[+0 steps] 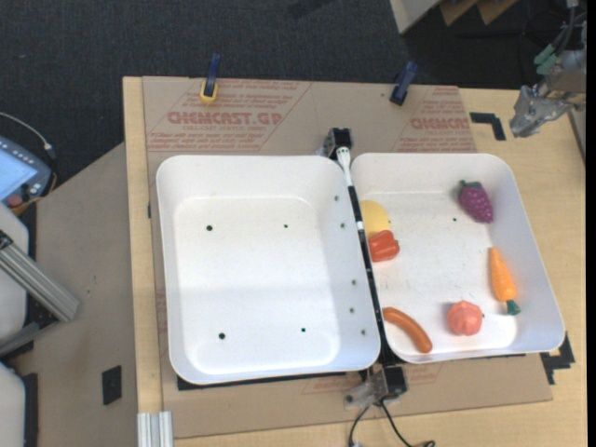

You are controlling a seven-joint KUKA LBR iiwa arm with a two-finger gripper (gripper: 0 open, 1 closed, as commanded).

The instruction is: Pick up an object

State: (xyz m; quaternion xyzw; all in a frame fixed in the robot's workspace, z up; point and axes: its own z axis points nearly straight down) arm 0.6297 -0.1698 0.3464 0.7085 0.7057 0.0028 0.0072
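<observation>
five toy foods are lying in the right bin (521, 240): a purple grape bunch (475, 201) near the far right corner, an orange carrot (502, 278) along the right wall, a pink-red round fruit (465, 318) near the front, an orange sausage (408, 329) at the front left, and a yellow piece (374, 216) touching a red piece (383, 246) against the dividing wall. the left bin (251, 268) is sitting beside it. the gripper (538, 110) is hanging at the far right, outside the bins and well apart from every object; it is too small and blurred to judge its state, so i cannot tell whether it is released or clenched, and nothing is visibly between its tips.

several things could be going wrong from here. the yellow and red pieces are crowding the wall, so a descent there could be striking the rim or catching both. the round fruit is likely rolling off a pinch. the carrot is lying just beside the right wall, leaving little room on that side.

the carrot is probably the easiest target: its long axis is running near-to-far, almost parallel to the right wall, its green stub pointing toward the front. the sausage is lying diagonally, one end toward the divider, the other toward the front edge.
</observation>
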